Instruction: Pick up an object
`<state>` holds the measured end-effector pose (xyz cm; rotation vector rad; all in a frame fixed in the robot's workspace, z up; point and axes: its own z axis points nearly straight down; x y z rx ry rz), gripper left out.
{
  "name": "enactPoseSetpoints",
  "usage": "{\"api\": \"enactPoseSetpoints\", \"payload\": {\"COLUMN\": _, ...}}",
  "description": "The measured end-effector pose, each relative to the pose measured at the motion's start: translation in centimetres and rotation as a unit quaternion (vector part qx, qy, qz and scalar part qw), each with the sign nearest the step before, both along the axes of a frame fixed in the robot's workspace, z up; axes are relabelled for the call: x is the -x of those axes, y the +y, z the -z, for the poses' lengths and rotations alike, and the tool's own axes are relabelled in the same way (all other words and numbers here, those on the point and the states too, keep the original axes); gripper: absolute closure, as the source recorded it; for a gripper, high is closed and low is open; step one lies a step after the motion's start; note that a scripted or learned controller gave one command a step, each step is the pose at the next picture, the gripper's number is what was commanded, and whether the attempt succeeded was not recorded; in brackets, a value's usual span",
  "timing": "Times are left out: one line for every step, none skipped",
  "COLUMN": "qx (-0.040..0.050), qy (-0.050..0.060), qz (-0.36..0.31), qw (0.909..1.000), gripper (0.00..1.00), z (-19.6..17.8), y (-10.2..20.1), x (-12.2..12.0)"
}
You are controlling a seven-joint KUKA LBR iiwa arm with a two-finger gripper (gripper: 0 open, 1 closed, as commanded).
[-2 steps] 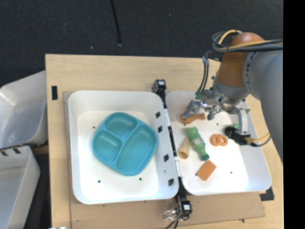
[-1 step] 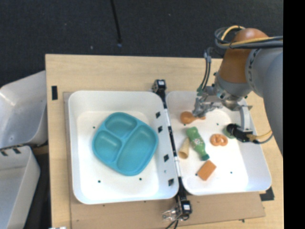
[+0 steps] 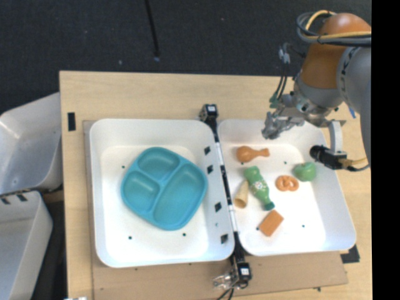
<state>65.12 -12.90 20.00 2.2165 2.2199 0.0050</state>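
The gripper [image 3: 275,127] hung above the far edge of the right bin [image 3: 331,227], carrying nothing; whether it was open or closed could not be determined. Taking the green bottle [image 3: 258,187] as reference: an orange drumstick-shaped toy [image 3: 251,153] lay just beyond it, an orange pretzel [image 3: 287,183] beside it, a green round item [image 3: 305,171] farther right, an orange block [image 3: 270,222] nearer the camera, and a cone [image 3: 241,194] to its left. The step in hand appeared to be the approach. The next move would require centring over one object, probably the drumstick-shaped toy, then descending.
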Motion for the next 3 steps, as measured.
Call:
{"api": "enactPoseSetpoints", "payload": {"qx": 0.0002, "qy": 0.000, "qz": 0.002, "qw": 1.0000, "gripper": 1.00, "z": -4.8, "y": -0.9, "x": 0.0}}
{"api": "enactPoseSetpoints", "payload": {"qx": 0.0001, "qy": 0.000, "qz": -0.001, "qw": 1.0000, "gripper": 1.00, "z": -9.7, "y": -1.0, "x": -0.1}}
{"api": "enactPoseSetpoints", "payload": {"qx": -0.0002, "qy": 0.003, "qz": -0.001, "qw": 1.0000, "gripper": 1.00, "z": -9.2, "y": 3.2, "x": 0.3}}
